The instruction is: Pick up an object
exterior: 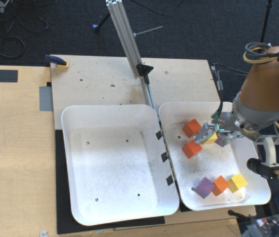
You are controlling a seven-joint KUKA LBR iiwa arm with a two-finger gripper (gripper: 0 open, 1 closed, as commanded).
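My gripper (210,132) is low over the middle of the right bin (258,197), reaching in from the right. A yellow block (210,138) lies directly under its tip, touching or nearly touching it. A small purple block (222,141) sits just to the right, partly hidden by the wrist. Two orange-red blocks lie to the left of the gripper, one (192,127) farther back and one (192,148) nearer the front. At the bin's front edge a purple block (204,187), an orange block (221,185) and a yellow block (238,182) stand in a row.
The left bin (80,117) adjoins the right one along a divider with black clips (164,156). A slanted metal pole (127,38) rises behind the bins. A blue and yellow clamp (56,61) lies at the bench's back left corner.
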